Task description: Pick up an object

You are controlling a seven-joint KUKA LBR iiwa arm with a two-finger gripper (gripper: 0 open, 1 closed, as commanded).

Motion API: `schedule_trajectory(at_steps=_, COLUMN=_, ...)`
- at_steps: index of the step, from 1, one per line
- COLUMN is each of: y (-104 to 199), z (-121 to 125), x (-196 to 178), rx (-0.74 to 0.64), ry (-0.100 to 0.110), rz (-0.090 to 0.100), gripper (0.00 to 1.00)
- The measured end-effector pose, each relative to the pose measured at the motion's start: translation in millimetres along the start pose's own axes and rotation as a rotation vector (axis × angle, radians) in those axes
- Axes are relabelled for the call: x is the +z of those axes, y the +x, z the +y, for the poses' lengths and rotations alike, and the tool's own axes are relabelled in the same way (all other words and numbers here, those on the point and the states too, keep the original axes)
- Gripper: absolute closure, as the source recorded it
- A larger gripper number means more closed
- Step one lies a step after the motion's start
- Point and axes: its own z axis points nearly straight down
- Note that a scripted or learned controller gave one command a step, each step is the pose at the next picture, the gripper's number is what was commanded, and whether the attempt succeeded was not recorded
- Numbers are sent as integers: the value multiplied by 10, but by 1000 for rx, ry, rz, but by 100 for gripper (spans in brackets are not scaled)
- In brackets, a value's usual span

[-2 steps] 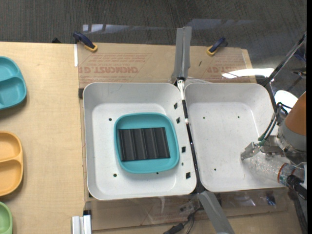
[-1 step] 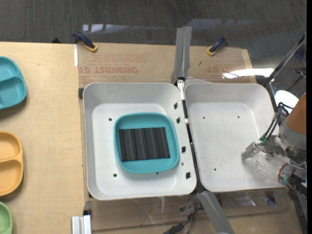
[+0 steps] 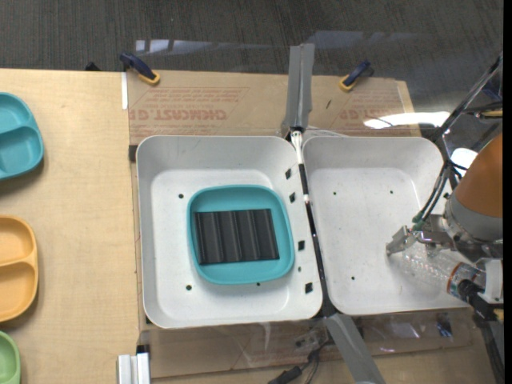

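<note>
A clear plastic bottle (image 3: 430, 267) lies on its side near the right wall of the right bin (image 3: 360, 198), its capped end pointing to the lower right. My gripper (image 3: 405, 242) hangs low over the bottle's left end, close to it or touching it. The grey arm with its orange band (image 3: 484, 186) comes in from the right above it. I cannot make out whether the bottle is gripped. A teal dish (image 3: 240, 234) with a dark ridged insert sits in the middle of the left bin (image 3: 160, 214).
On the wooden bench to the left lie a teal divided plate (image 3: 16, 146), an orange one (image 3: 14, 266) and a green one (image 3: 5, 360). Cardboard (image 3: 208, 106) held by clamps lies behind the bins. Cables (image 3: 464, 118) run beside the arm.
</note>
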Motion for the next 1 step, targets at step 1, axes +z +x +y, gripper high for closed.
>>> schedule_trajectory(at_steps=1, y=-200, z=-110, x=4, rx=-24, ry=2, rz=4, gripper=0)
